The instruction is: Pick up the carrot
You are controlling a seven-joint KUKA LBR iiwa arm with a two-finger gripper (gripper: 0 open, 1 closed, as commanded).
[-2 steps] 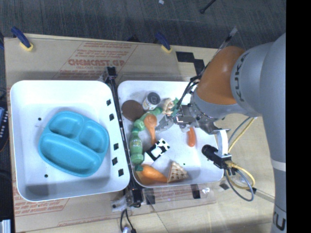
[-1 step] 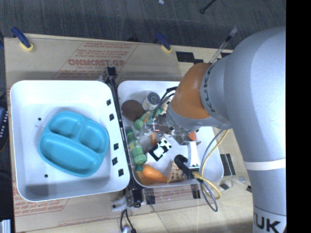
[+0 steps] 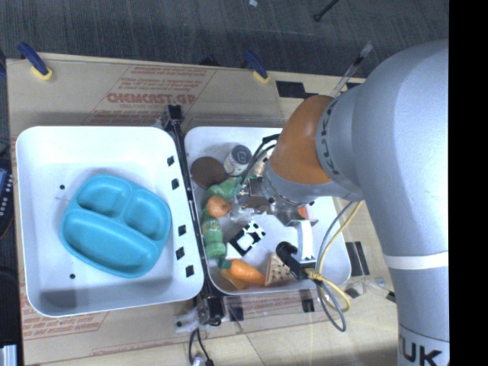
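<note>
We find the blue divided tray (image 3: 114, 226) in the left bin (image 3: 30, 204). In the right bin (image 3: 339, 261), the carrot (image 3: 245, 271) lies near the front edge, its long axis roughly along that edge. The gripper (image 3: 252, 197) hangs above the bin's middle, so the carrot sits toward the front from it. The arm (image 3: 366, 143) reaches in from the right, wrist bent down. We cannot tell the grip state.

Robot lab: clamped cardboard bench (image 3: 152, 90), white bins (image 3: 38, 204).
</note>
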